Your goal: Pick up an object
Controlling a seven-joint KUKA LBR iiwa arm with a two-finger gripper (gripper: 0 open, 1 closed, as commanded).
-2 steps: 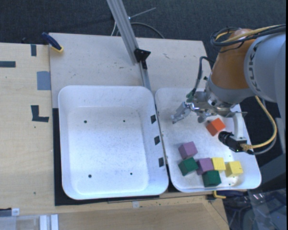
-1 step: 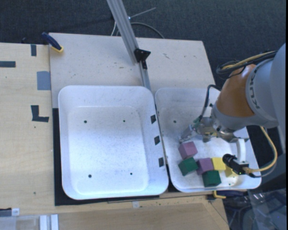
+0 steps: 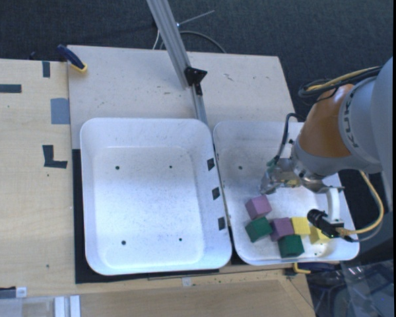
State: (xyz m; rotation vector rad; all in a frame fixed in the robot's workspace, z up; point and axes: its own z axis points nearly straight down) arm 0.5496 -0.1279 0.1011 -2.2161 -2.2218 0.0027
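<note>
from the camera view above the bench, the gripper [image 3: 272,181] hangs low inside the right bin [image 3: 241,144], just above and beside a pink block [image 3: 257,207]. whether its fingers are open or closed i cannot tell; they are small and dark against the wrist, and nothing is visibly between them. the arm [image 3: 330,134], grey with its orange band, reaches in from the right.

the blocks sit clustered in the near part of the right bin: the pink block nearest the gripper, a green block [image 3: 257,229] touching it below, a purple block [image 3: 282,228] next to that, a yellow block [image 3: 301,226] further right, and a second green block [image 3: 291,245] at the near edge. the left bin [image 3: 145,127] lies alongside.

the pink block looks the likeliest target. it seems light, stiff and matte, so probably not slippery or fragile. its upper and left faces stand free, while its lower side touches the green block, so a grip across the free opposite faces looks best, to avoid nudging its neighbours.
</note>
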